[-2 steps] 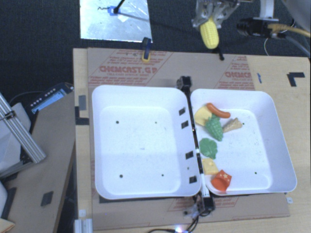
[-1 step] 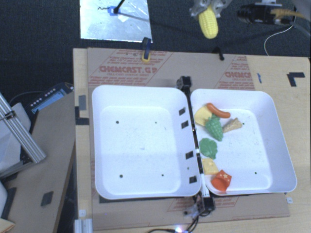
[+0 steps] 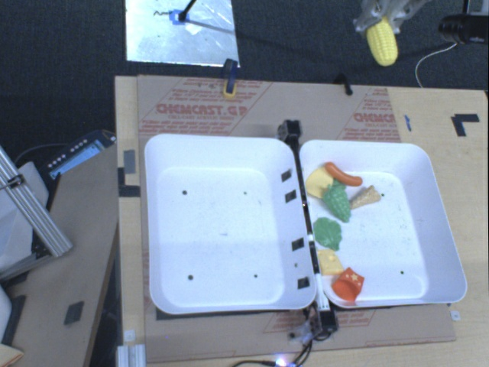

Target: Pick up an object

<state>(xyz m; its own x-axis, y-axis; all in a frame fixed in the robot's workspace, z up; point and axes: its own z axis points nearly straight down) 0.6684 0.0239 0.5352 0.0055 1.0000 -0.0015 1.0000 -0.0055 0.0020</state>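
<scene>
Along the right bin's [image 3: 439, 205] left side, nearest first, lie a red-orange piece [image 3: 348, 284], a yellow piece [image 3: 330, 262], a green leafy piece [image 3: 328, 232], a green broccoli-like piece [image 3: 336, 201], a tan wedge [image 3: 365, 196] and a hot dog [image 3: 343, 175]. The left bin [image 3: 214, 220] sits beside it. Farther back, high above the bench, the gripper [image 3: 384, 23] is clamped on a yellow corn cob [image 3: 383, 42] hanging between its fingers.
</scene>
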